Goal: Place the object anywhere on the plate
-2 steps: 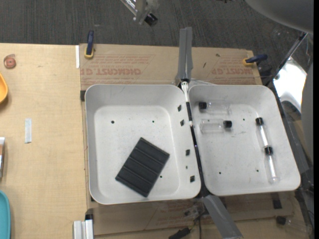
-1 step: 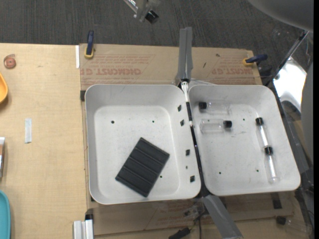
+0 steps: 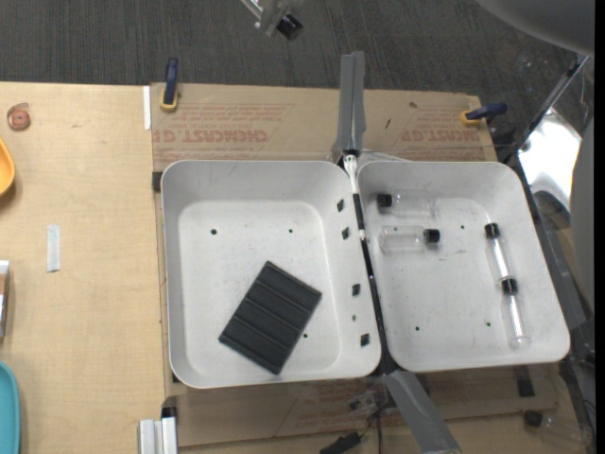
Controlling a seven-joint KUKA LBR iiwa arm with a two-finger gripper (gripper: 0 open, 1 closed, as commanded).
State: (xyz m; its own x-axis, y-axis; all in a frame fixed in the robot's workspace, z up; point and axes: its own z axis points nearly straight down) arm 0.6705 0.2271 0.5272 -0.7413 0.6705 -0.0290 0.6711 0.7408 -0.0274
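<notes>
In the camera view, the gripper (image 3: 268,4) hangs high over the far edge of the bench, beyond both bins. It is too small and blurred to tell how far open it is, or whether it has hold of anything.

The plate (image 3: 271,316), a dark ribbed slab, lies flat and askew in the near part of the left bin (image 3: 189,183). The likely objects are in the right bin (image 3: 529,206), well apart from the plate: a short capped vial (image 3: 406,241) left of centre and two long vials (image 3: 505,282) end to end along the right side.

The step in hand looks like the pick itself. The short vial is probably the best target, since it lies apart from the walls. Clear round tubes roll, so the gripper should close across the vial's width at mid-body. The carry then has to clear the raised rims between the bins, and the release should be low over the plate's centre, with the vial lying along the ribs.
</notes>
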